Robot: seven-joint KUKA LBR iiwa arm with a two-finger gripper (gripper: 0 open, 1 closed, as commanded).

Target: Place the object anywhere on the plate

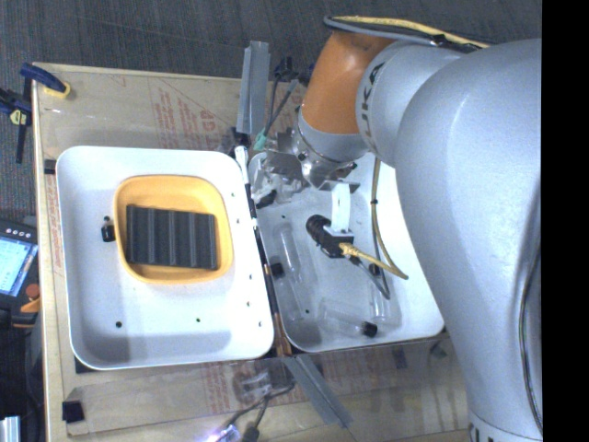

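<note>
The gripper (276, 175) hangs low over the right bin's (414, 311) far corner beside the left bin (83, 320); I cannot tell whether it is apart or together. The arm (442, 155) arches in from the right. The black ridged object (175, 236) lies on the yellow plate (170, 190) in the left bin.

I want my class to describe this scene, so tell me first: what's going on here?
The robot arm reaches in from the right, and its gripper is low over the far left corner of the right bin. Whether it holds anything cannot be told. The yellow plate, with a dark ribbed centre, lies in the left bin, and a small black piece lies on the bin floor just beside it.
</note>
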